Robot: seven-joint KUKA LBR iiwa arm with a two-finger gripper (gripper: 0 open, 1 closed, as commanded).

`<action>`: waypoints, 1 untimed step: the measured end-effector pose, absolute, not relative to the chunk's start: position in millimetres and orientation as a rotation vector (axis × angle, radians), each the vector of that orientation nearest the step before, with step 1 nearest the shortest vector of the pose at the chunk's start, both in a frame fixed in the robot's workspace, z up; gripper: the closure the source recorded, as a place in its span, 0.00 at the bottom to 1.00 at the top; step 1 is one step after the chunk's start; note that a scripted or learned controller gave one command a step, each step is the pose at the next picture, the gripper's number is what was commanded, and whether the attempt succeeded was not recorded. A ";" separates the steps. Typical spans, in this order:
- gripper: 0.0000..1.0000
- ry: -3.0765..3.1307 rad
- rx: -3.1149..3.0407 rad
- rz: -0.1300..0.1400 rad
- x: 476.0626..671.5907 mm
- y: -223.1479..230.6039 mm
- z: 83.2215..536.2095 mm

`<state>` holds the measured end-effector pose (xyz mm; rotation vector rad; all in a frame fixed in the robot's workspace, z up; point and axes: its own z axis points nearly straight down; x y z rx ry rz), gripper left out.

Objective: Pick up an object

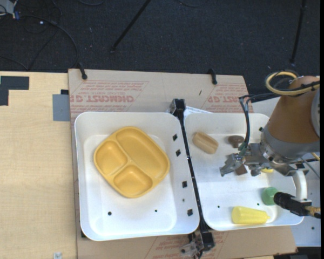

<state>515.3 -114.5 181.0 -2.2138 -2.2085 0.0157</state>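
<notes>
Yellow wedge (250, 215) lying nearest, right bin (216, 220) | my gripper (238, 165) hovering among the objects, jaw state indiscernible | approaching; next: descending squarely onto one object, perhaps tan block (204, 142).

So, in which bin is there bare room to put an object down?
Left bin: a bare strip along the front, below the yellow tray. Right bin: a bare patch between the tan block and the yellow piece. Its right side is crowded by the gripper and a green object.
</notes>
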 end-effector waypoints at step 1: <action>0.00 -2.218 -2.218 0.004 518.4 -114.6 187.2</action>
